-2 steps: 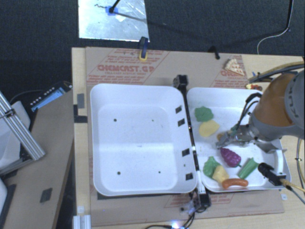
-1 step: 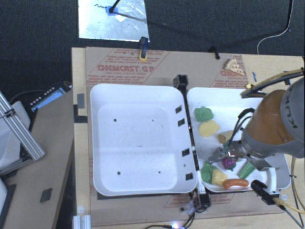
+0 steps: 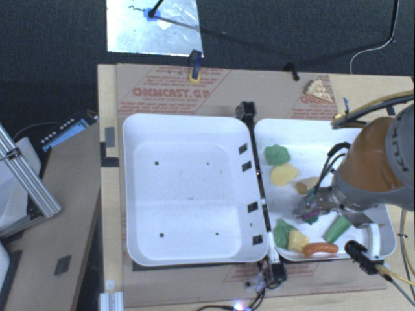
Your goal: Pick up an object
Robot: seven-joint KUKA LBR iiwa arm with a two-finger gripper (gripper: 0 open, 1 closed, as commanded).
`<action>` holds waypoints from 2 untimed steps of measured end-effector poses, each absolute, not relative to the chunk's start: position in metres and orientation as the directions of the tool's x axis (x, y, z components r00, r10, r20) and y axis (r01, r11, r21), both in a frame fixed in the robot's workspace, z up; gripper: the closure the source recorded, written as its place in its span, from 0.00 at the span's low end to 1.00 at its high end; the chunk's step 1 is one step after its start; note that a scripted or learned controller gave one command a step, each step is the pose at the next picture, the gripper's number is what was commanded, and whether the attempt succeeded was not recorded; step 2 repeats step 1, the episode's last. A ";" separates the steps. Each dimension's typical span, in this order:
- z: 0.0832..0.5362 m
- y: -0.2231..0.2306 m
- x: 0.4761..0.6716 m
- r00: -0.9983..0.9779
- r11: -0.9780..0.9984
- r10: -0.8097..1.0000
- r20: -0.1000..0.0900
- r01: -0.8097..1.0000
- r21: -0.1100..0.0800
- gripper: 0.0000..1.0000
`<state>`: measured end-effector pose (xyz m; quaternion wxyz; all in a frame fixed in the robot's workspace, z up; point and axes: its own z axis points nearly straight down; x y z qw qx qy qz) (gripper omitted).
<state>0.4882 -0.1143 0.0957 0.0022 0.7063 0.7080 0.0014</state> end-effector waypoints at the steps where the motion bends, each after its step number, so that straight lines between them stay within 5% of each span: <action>1: 0.190 -0.044 0.592 -0.011 0.011 1.000 -0.001 1.000 0.014 1.00; 2: 0.190 -0.044 0.592 -0.011 0.011 1.000 -0.001 1.000 0.014 1.00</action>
